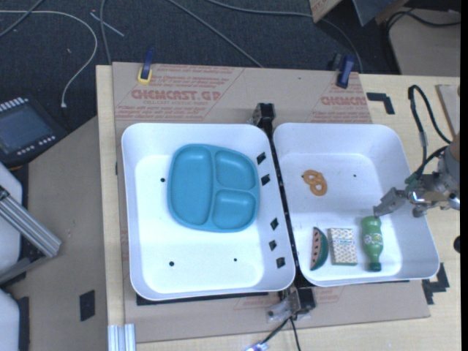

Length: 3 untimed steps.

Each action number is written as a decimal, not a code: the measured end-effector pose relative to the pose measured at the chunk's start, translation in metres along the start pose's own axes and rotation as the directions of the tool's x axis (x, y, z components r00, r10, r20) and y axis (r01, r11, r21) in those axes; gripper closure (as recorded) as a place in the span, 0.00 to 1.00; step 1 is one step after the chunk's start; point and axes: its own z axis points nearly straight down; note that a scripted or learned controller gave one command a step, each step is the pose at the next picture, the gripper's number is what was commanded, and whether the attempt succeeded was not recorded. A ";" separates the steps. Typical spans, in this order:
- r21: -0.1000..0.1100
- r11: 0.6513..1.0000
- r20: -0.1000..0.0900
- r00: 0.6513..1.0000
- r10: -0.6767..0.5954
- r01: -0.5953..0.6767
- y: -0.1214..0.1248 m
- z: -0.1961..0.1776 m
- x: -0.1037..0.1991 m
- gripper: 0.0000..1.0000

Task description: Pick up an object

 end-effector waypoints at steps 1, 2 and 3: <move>0.001 1.000 0.000 1.000 0.000 0.000 -0.005 0.062 0.002 0.00; -0.001 1.000 0.000 1.000 0.000 0.000 -0.005 0.097 0.003 0.00; -0.006 1.000 0.002 1.000 0.000 0.000 -0.004 0.084 0.003 1.00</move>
